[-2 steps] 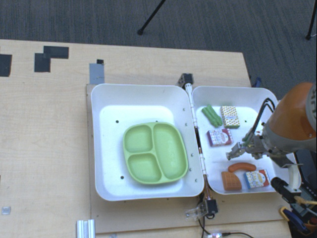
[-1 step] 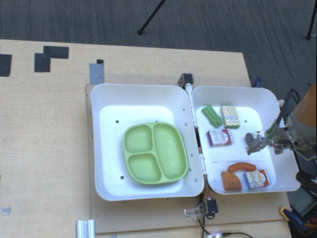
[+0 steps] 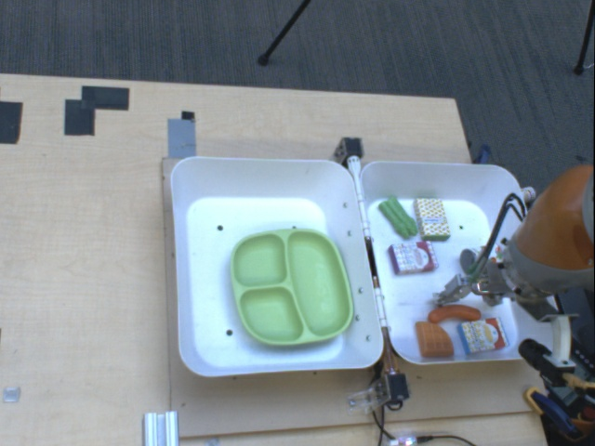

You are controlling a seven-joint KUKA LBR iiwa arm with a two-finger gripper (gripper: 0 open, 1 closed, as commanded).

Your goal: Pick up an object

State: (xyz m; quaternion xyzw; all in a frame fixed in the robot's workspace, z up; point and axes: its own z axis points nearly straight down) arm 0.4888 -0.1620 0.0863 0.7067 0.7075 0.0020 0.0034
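The arm leans in over the right bin, its orange band bulking large at the side, and the end effector hangs low near the bin's front half. Whether it is apart or together I cannot tell from here; it is small and dark against the white floor. Right under its tip lies an orange sausage-shaped piece, so close that I cannot say if they touch. Just in front of that sit an orange block and, beside it, a small white and blue packet. Further back in the same bin there is a purple packet near the middle wall, a green pod-like toy lying slantwise, and a yellowish patterned box beside it. The left bin holds a pale green divided plate with three compartments, lying flat. Both bins rest side by side on the light wooden desk.
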